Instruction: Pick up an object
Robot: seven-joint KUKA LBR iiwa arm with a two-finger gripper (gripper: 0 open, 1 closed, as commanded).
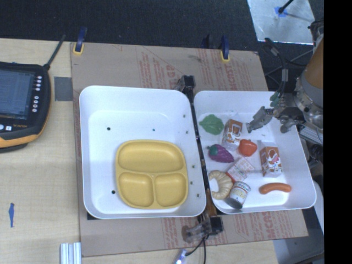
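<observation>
camera view: gripper [270, 121], fingers spread wide and holding nothing, hovers near right bin [305, 202] far edge, approach step; next, descend onto tomato [247, 147] mid-bin and close.

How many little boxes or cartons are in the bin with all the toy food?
3. One carton sits beside the green leafy toy, one carton lies near the bin's right side above the sausage, and a smaller packet lies under the tomato.
</observation>
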